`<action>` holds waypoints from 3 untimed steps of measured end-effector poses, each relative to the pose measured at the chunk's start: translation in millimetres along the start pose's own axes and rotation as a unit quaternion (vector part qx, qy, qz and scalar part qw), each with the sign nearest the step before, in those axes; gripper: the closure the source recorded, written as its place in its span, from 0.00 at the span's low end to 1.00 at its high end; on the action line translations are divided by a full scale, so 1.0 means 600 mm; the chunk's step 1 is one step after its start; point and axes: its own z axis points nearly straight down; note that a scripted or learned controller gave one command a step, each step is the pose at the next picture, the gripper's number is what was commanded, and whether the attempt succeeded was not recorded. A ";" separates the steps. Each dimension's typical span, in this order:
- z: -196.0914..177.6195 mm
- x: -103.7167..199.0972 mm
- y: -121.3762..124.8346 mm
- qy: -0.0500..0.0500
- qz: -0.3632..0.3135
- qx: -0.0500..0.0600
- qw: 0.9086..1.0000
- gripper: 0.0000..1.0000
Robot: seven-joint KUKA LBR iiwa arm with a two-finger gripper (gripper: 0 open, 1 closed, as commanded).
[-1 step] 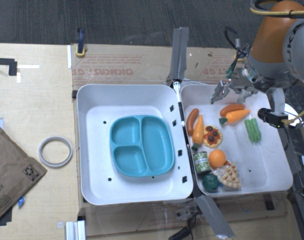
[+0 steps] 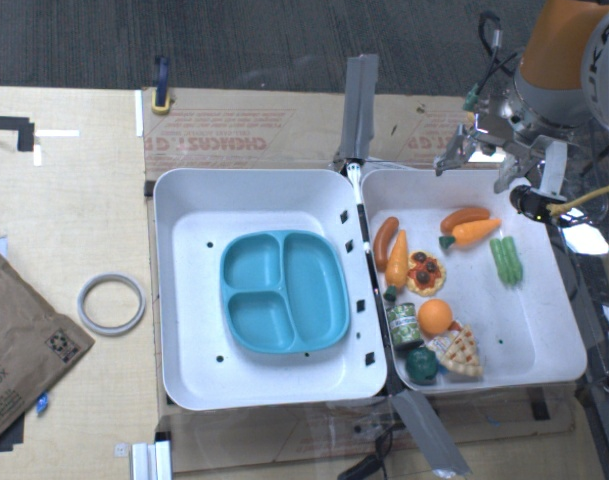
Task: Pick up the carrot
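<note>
One carrot point(image 2: 471, 232) lies in the right bin point(image 2: 544, 348), just beside a sausage point(image 2: 464, 216) | long axis runs near level, leafy end left, tip rising right | gripper point(image 2: 481, 156) hovers above the bin's far rim, jaws released, carrot just nearward.

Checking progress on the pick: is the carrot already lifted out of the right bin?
No, the carrot lies on the right bin's floor, with the gripper above the bin's far edge.

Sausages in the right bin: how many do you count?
2. One reddish-brown toy sausage lies along the left wall beside the divider; another reddish-brown toy sausage lies behind the orange carrot, touching it.
</note>
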 end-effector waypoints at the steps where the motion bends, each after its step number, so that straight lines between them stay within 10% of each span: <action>1: 0.213 -0.127 0.005 0.000 -0.022 0.001 1.000 0.00; 2: 0.248 -0.133 0.017 0.001 0.010 -0.007 1.000 0.00; 3: 0.231 -0.136 0.019 -0.001 0.009 -0.008 1.000 1.00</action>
